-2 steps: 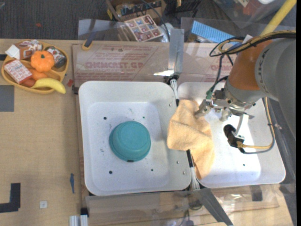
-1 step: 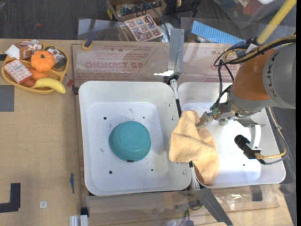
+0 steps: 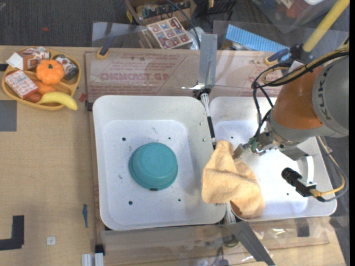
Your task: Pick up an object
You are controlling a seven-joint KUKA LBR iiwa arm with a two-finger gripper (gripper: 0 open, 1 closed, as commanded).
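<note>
My gripper (image 3: 242,149) sits low in the right bin (image 3: 288,204), tips touching the upper edge of the yellow cloth (image 3: 230,179). Whether I'm spread or pinched, can't tell from this angle; the wrist and orange band block most of it, and no fabric shows between the tips.

The cloth is crumpled and draped across the divider btwn the two bins, most of it on the right side, one fold hanging over into the left bin (image 3: 111,115). The teal bowl (image 3: 154,165) lies upside down mid left bin, well apart from me.

The cloth looks like the target, w/ me already on it. To do it well, imo: come down on a raised fold, not a flat bit, so there's bulk to pinch. Go deep enough to catch more than one layer, but stop short of the bin floor. Close fully, then lift straight up and slow, since the part snagged over the divider may drag. Risk: the thin edge slips out and I come up w/ nothing.
</note>
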